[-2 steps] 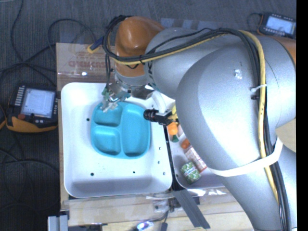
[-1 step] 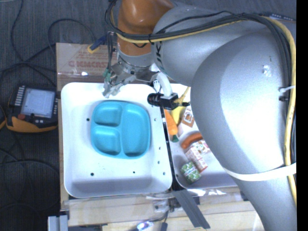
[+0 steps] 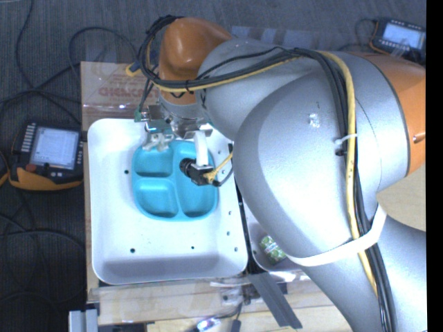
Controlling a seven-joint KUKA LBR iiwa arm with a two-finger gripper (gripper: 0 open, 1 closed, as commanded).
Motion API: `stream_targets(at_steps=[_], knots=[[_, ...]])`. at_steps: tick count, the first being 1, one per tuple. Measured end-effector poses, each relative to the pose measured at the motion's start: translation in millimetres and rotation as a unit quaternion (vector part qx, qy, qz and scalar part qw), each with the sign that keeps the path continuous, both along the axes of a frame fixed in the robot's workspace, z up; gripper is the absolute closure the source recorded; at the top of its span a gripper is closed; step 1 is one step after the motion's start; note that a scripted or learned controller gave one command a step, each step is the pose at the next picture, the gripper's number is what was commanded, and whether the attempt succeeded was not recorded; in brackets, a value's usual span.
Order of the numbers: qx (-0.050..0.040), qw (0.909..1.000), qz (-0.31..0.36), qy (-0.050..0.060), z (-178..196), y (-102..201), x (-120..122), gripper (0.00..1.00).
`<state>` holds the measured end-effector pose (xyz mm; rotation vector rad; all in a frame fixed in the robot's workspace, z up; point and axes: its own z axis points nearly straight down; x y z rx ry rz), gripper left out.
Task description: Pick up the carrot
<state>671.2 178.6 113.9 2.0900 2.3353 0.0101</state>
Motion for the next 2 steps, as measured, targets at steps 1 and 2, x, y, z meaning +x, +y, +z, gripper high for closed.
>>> stream_targets(at_steps=[1, 2], knots=[[-0.0019, 0.9782, -0.208, 0.006, 64.8, -39.6, -3.2, 1.00], [-0.0022, 0.9977, -0.067, 0.005, 129.8, 15.9, -3.0, 1.00]])
